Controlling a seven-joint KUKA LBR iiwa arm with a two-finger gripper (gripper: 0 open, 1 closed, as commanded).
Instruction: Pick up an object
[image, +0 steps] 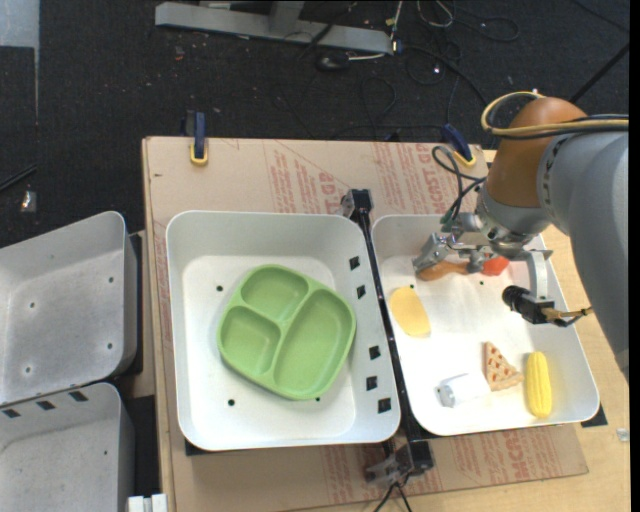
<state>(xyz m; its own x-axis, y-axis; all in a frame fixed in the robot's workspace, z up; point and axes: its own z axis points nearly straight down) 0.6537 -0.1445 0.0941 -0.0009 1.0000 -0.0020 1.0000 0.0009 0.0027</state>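
My gripper (447, 250) hangs low over the back left part of the right bin (575, 345). Right under it lies an orange thing (432, 267), with a red-orange end (492, 266) showing on the gripper's right side; whether the gripper touches it I cannot tell. In front of it a pale yellow oval piece (409, 311) lies near the bin's left wall. Further forward are a toy pizza slice (499, 367), a yellow corn cob (538, 383) and a small white cylinder (454, 390).
The left bin (190, 330) holds a green divided plate (288, 329). A black divider (377, 320) runs between the two bins. Grey-white lids (60, 300) lie off the bench to the left. The arm (580, 190) reaches in from the right.
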